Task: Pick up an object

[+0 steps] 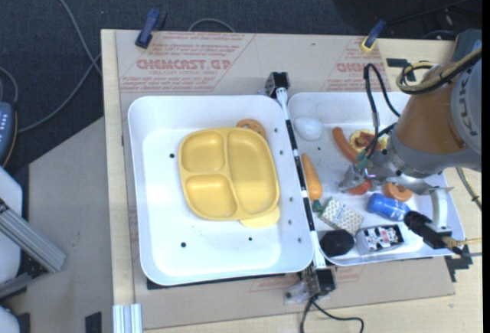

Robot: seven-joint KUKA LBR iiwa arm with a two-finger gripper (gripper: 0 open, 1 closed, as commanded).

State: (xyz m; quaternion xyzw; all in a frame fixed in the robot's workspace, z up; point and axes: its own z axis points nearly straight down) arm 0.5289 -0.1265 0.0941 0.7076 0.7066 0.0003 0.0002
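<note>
Bench, pale wood w/ printed cardboard sheet: carries both bins; blue clamps at far edge.

Left shallow white plastic bin: holds a yellow three-compartment plastic tray, roughly centred, w/ an orange-brown ring-shaped item peeping out at its far edge. Bare floor all round tray; open room, but arm is not over this bin.

Right shallow white plastic bin: crowded. Shares a divider rail w/ left bin.

Grey KUKA arm w/ orange band: reaches in from right, wrist low over right bin's middle.

Two-finger gripper: down among the clutter. Finger spread: cannot tell, parts overlap w/ items beneath. No item seen clearly between them.

Candidates, right bin:
- orange carrot-shaped toy, along left wall by divider
- blue cylindrical bottle, near-right of gripper
- black-and-white flat packet, near wall
- black rounded lump, near-left corner
- red-orange sausage-shaped toy, far of gripper
- white domed item, far-left corner
- patterned pale square packet, near of gripper
- orange ring-like piece, just right of gripper

Step, judged: descent/grasp attempt mid-bin; pick not yet confirmed.

Next move calls for: close on one item, lift straight up. Neighbours sit close, so sideways travel likely nudges them. Little free floor; walls near left and near sides.
</note>
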